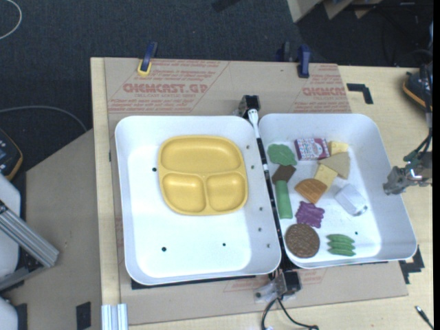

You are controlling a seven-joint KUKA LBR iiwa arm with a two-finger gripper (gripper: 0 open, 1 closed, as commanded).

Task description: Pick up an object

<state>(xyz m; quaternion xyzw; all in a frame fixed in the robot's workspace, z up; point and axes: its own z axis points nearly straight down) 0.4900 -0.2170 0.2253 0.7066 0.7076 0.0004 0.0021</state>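
The right bin holds several toy foods: a green leaf, a purple-labelled packet, tan cheese wedges, a brown block, a green stick, an orange cracker, purple grapes, a brown patty, green peas and a white piece. My gripper hangs at the bin's right rim, apart from all of them.
The left bin bears a yellow divided plate. Both bins rest on a cardboard-covered bench with clamps at the back edge. Cables lie below the bins at the front.
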